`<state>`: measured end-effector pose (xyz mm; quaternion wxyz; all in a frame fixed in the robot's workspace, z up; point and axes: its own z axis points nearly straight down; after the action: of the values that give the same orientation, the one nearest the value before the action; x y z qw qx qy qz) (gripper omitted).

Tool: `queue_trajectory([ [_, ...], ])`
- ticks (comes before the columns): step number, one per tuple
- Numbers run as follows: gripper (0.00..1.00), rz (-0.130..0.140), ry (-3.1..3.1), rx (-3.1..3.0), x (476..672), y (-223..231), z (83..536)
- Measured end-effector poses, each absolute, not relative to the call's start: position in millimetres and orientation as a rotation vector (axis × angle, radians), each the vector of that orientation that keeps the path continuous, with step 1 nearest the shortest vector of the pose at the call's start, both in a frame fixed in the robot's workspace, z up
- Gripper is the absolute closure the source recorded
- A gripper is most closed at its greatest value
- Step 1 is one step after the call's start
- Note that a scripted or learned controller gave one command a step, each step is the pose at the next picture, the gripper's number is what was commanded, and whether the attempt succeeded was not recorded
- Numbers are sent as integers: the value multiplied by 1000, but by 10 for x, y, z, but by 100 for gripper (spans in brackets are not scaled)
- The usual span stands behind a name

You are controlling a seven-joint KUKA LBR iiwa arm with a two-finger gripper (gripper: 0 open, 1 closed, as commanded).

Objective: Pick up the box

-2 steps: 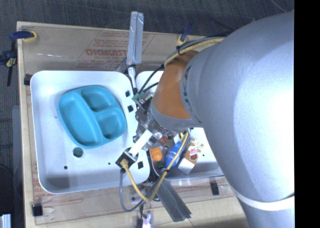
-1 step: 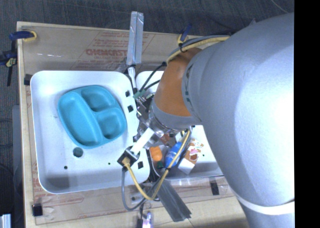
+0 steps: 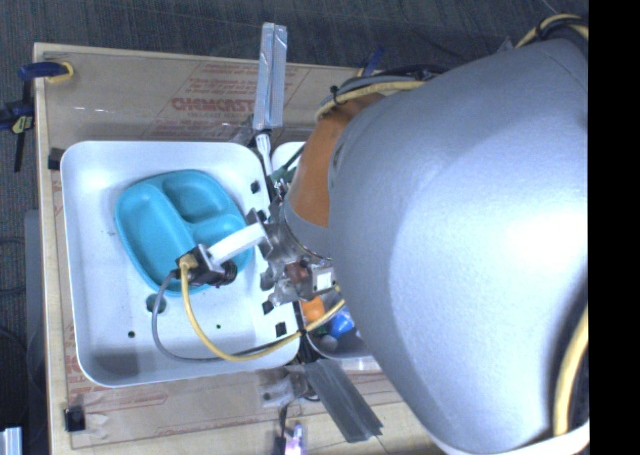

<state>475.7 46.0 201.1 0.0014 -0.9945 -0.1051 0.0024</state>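
Note:
A light blue, shallow, two-lobed container (image 3: 170, 215) lies in the left white bin (image 3: 95, 243), toward its upper middle. My gripper (image 3: 288, 281) hangs over the wall between the two bins, just right of the blue container, and I see nothing held in it. The big grey arm with its orange band (image 3: 312, 178) reaches in from the right and hides most of the right bin. I cannot make out a plain box.
A small blue and orange thing (image 3: 334, 321) peeks out under the arm at the near left corner of the right bin. A metal bar (image 3: 270, 78) stands up behind the bins. Blue clamps (image 3: 40, 71) grip the bench's far left corner.

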Motion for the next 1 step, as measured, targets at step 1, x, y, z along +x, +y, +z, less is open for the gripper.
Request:
queue_trajectory([
  [1, 100, 13, -343, -3118, 4762, 474, 2100],
])
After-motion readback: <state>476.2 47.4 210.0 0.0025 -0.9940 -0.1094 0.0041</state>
